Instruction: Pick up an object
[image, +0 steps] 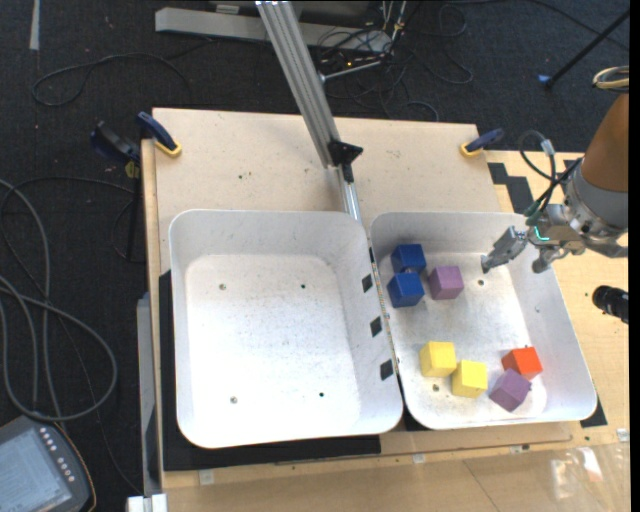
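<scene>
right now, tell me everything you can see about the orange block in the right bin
The orange block is a small cube with a matte, foam-like look, lying loose on the floor of the right bin near its lower right corner. It sits slightly turned, not square to the bin walls. A purple block lies just below it, apparently touching one corner. A yellow block lies apart to its left. The gripper hangs well above it in the view, nowhere near it.

Left of my claw, a pale wooden bench sits on dark carpet strewn with black cables; a metal pole slants overhead.
</scene>
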